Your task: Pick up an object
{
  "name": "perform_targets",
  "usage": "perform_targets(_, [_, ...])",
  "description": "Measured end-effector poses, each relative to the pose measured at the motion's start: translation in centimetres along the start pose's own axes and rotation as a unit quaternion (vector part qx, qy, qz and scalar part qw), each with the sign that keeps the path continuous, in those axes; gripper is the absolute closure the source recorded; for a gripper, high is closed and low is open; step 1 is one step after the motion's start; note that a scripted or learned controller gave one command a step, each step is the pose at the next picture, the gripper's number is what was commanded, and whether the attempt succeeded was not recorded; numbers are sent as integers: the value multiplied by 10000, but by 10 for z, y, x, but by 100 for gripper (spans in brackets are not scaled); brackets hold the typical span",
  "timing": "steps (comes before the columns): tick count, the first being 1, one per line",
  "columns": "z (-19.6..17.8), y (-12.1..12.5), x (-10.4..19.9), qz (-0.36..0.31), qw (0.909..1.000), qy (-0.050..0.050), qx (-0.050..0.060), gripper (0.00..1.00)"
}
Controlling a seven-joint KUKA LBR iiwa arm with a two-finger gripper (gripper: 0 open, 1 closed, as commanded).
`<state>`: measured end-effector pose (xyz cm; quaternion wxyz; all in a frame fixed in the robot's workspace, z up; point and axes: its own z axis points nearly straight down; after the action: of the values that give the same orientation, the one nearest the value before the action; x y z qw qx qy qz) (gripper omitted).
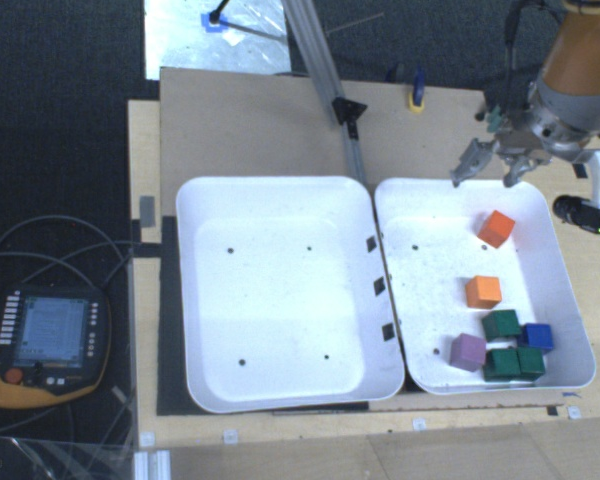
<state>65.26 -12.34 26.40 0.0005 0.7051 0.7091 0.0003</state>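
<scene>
I see the two-finger metal gripper (492, 169) spread and holding nothing above the far rim of the right white bin (420, 368). Just below it lies a tilted orange-red cube (496, 228), apart from the other blocks nearer the front.

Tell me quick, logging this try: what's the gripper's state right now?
Gripper: open, holding nothing, fingers spread above the far edge of the right bin, apart from the orange block.
</scene>
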Motion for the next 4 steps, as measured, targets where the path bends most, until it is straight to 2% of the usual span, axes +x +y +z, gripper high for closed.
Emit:
perform_targets(1, [0,0,0,1,10000,-2,1,0])
perform_targets(4, [172,-9,-7,14,10000,2,21,0])
